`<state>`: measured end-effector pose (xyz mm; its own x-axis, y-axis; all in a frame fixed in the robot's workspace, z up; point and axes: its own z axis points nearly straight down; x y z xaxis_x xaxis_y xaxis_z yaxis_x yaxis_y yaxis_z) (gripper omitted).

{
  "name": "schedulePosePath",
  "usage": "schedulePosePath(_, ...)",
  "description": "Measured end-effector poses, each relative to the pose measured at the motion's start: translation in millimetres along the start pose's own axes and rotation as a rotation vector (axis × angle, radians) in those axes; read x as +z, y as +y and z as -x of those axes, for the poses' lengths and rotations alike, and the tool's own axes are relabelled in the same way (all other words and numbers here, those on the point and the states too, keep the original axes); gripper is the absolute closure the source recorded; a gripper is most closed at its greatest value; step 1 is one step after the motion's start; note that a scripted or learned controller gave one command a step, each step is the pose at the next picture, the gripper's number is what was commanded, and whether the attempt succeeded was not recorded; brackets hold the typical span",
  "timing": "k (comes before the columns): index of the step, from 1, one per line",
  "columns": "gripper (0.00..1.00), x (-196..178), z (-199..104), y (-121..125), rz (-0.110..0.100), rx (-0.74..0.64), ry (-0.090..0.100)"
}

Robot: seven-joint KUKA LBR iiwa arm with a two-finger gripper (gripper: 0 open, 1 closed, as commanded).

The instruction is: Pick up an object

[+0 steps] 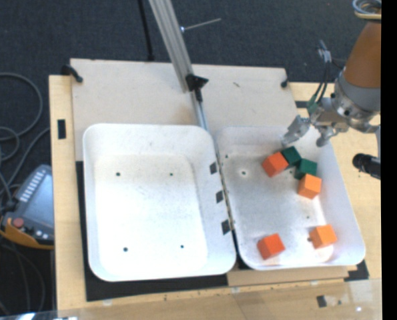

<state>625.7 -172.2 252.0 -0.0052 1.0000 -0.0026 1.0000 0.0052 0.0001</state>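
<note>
The gripper (309,131) hangs with fingers (293,131) spread over the right bin's (251,199) far edge, nothing between them. Below lie orange blocks (275,164) and green blocks (291,156). The left bin (98,179) sits alongside.

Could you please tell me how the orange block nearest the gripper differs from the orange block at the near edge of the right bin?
The orange block nearest the gripper touches a green block; the orange block at the near edge stands alone. The first lies at the bin's far end under the gripper, the second far from it. Both are similar orange cubes in the right bin.
</note>
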Motion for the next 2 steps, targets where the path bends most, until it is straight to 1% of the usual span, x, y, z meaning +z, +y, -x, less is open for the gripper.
schedulePosePath(1, 0.00, 0, 0, 0, 0.000, -0.001, 0.000)
schedulePosePath(2, 0.00, 103, -2, 28, -0.006, 0.002, 0.002)
